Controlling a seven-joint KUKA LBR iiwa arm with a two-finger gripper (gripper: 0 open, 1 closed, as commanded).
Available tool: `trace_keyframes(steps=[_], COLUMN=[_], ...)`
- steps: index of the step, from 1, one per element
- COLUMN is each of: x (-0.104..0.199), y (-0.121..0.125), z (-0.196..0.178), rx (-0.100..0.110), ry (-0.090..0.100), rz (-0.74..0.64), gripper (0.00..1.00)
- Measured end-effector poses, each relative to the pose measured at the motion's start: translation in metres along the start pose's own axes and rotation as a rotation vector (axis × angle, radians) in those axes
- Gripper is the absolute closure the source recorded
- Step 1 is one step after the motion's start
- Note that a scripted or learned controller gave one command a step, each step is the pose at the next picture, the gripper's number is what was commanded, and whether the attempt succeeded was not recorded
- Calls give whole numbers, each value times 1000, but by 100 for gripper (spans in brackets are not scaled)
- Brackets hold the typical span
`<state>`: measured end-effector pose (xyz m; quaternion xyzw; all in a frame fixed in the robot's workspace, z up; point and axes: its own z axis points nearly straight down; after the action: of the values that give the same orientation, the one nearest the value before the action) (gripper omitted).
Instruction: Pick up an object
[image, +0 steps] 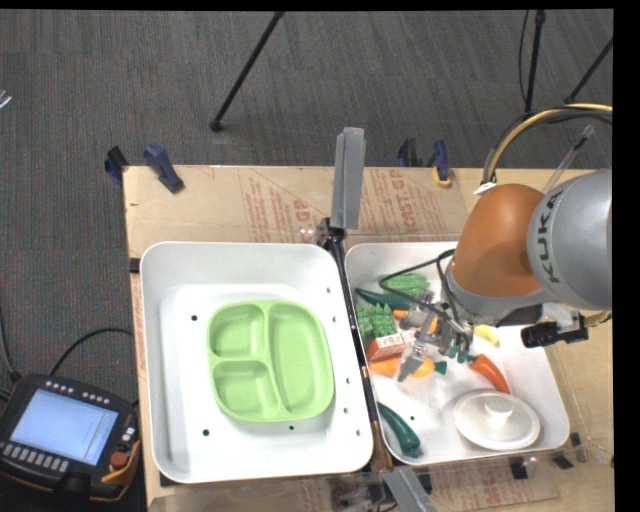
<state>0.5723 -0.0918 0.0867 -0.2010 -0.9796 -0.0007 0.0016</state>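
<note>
A: What lies at the far left of the figure?
B: A teach pendant (62, 435) with a lit screen rests on the floor beside the bench (235, 200). The left bin (160, 300) holds a green divided plate (270, 360), lying flat near the bin's middle.

A: And past the divider?
B: The right bin (555, 400) holds a cluster of small items. Along its left side, from back to front: a dark green piece (375, 297), a green bushy toy (376, 320), a red-and-white packet (388, 347), an orange piece (384, 368) and a dark green curved item (400, 428). A white round lid (496, 417) sits near the front right corner, with an orange carrot-like item (491, 373) just behind it.

A: Where is the gripper?
B: The gripper (425, 345) hangs low over the cluster, just right of the red-and-white packet, under the arm's orange band (500, 245).

A: Is it open, closed or holding something?
B: That cannot be told; the tip merges with the clutter under it.

A: Where is the object to pick?
B: All candidates lie in the right bin, around and below the gripper.
</note>
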Motion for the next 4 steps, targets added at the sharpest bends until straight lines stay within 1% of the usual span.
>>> trace_keyframes(steps=[1,2,3,4], x=[-20,18,-46,29], y=[19,4,33,3], z=[-1,0,0,0], rx=[-1,1,2,0], ry=[-4,-2,0,-2], rz=[35,77,-67,78], gripper=[0,0,0,0])
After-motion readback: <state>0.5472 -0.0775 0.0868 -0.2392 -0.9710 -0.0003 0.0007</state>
